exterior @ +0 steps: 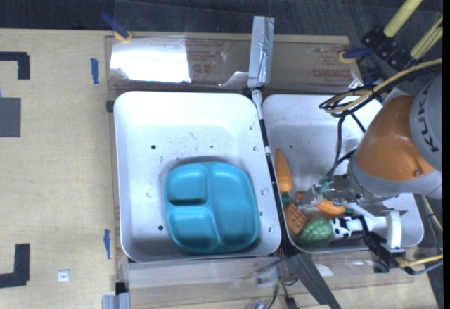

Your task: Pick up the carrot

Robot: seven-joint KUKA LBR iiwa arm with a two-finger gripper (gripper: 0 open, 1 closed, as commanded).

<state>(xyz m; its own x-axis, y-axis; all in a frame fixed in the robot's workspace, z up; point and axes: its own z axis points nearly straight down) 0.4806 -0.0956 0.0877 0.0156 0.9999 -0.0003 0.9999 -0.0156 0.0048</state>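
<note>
Camera view: the carrot (283, 171) lies against the right bin's (302, 114) left wall, clear of the gripper (330, 196). That gripper is low near the bin's front edge; whether its jaws are wide or narrow I cannot tell. A blue plate (211, 207) sits in the left bin (140, 117).

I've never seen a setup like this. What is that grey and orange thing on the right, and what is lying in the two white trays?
This is a single camera above a bench, looking down at a slant. The grey and orange shape is a robot arm reaching in from the right. Its gripper hangs low over the right bin, right by a small orange piece; whether it holds anything is unclear. That bin also holds a carrot along its left wall, a waffle-like toy, a green toy and a black-and-white toy. The left bin holds a blue divided plate.
</note>
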